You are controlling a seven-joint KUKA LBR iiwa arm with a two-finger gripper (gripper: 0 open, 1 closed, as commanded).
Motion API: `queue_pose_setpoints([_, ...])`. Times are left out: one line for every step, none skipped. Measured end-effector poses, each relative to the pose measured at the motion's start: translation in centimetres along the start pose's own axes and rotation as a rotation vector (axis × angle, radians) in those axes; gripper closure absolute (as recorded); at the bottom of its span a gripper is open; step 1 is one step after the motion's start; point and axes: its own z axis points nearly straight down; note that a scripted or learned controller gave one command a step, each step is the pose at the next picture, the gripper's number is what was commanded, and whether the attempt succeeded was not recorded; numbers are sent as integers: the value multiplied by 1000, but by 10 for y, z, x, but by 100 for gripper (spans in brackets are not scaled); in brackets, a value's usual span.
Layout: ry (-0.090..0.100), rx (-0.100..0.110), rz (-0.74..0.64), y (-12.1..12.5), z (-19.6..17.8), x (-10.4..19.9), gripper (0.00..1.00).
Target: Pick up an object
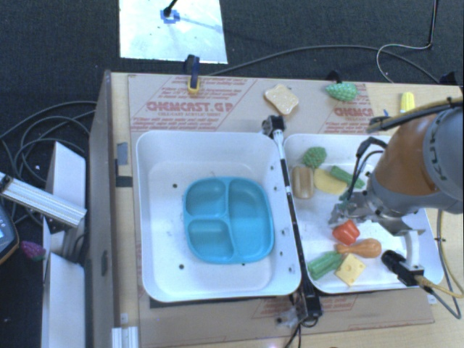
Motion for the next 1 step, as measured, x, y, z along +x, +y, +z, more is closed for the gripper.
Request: queue_pose_setpoints([0, 1, 0, -9, -90, 70, 100])
